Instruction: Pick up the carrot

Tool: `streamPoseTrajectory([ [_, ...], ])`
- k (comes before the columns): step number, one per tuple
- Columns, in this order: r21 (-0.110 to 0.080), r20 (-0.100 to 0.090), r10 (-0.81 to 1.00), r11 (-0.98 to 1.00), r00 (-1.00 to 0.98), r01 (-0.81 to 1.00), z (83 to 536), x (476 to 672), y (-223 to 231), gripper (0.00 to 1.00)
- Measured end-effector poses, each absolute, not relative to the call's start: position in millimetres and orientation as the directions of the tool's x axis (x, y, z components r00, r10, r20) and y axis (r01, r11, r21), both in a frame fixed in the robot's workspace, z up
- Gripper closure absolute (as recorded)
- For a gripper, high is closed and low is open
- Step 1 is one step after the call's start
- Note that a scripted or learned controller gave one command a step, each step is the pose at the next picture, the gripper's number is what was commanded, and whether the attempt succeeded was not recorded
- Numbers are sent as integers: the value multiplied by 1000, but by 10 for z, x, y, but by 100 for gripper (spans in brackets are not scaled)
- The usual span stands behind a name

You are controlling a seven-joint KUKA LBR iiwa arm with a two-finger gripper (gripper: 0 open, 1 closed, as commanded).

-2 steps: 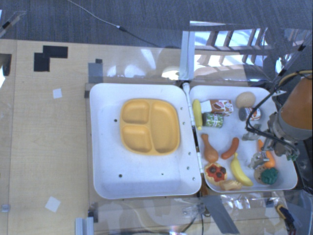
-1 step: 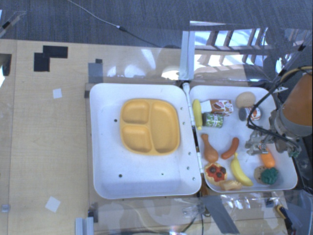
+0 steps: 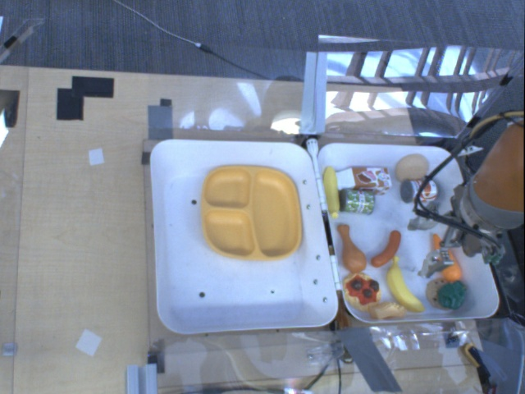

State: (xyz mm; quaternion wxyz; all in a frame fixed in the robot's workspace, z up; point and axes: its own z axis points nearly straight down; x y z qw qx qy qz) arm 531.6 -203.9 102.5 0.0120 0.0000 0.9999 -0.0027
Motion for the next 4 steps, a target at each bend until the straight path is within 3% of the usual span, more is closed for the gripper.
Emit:
streamPoseTrajectory([
  [1,-8,-35,-6,1000,-999,-6,1154,5357,-2028,100],
  [2,-8,-34,-6,1000,-999,-6,1150,5356,-2024,0],
  [3,-1,-12,114,993,-993,114,892,5483,-2053,0],
  [4,-3,-23,108,994,-994,108,1030,5521,-2045,100],
])
